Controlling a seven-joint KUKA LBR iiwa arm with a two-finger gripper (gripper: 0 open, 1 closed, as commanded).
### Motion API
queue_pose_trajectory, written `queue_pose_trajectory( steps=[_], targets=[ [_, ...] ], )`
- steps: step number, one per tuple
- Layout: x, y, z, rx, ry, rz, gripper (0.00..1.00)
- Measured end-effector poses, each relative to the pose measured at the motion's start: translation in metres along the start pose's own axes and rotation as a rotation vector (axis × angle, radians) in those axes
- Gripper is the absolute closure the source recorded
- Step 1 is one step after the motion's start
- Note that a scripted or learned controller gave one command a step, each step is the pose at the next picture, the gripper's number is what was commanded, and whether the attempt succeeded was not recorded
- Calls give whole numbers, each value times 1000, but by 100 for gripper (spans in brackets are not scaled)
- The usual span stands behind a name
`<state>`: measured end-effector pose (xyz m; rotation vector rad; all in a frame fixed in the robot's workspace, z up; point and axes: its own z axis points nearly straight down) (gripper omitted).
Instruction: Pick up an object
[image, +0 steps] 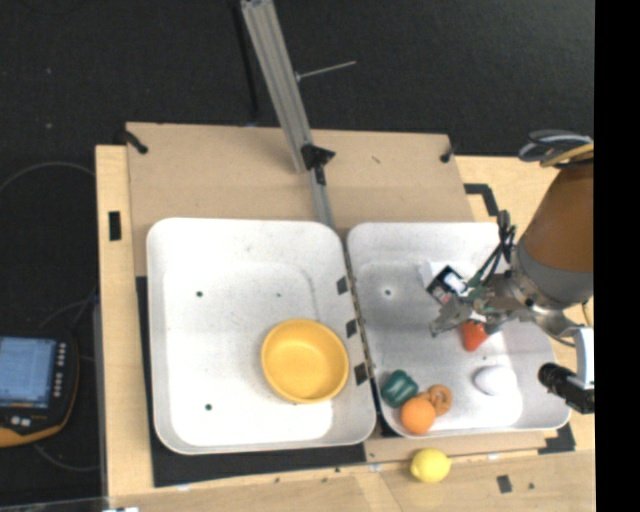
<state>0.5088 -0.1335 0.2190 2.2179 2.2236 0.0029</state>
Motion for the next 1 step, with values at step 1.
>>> queue_pose_trajectory(
  steps=[1],
  targets=[
    [0, 0, 0, -1, 0, 3, 0]
  ],
)
